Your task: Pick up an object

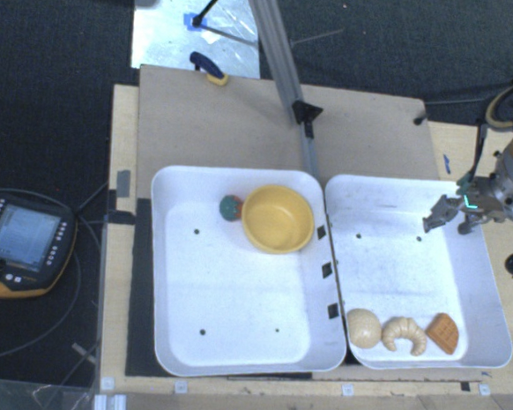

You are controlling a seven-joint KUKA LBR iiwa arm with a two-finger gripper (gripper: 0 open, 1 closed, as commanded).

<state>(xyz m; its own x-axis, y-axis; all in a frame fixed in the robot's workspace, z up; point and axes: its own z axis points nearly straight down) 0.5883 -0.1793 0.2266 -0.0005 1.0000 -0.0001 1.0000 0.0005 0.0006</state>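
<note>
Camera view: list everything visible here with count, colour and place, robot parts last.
bins: 2, white, side by side on the bench
bowl: 1, yellow, left bin, far side
small ball: 1, green and red, left bin, touching the bowl's left
egg-shaped item: 1, cream, right bin, near edge
croissant: 1, tan, right of it
waffle piece: 1, orange, rightmost
teach pendant: 1, orange and grey, left of bench
gripper: 1, grey, over right bin's far right

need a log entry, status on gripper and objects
Gripper over right white bin, holding nothing. Beige egg, croissant, orange waffle at near edge. Path unobstructed.
</note>
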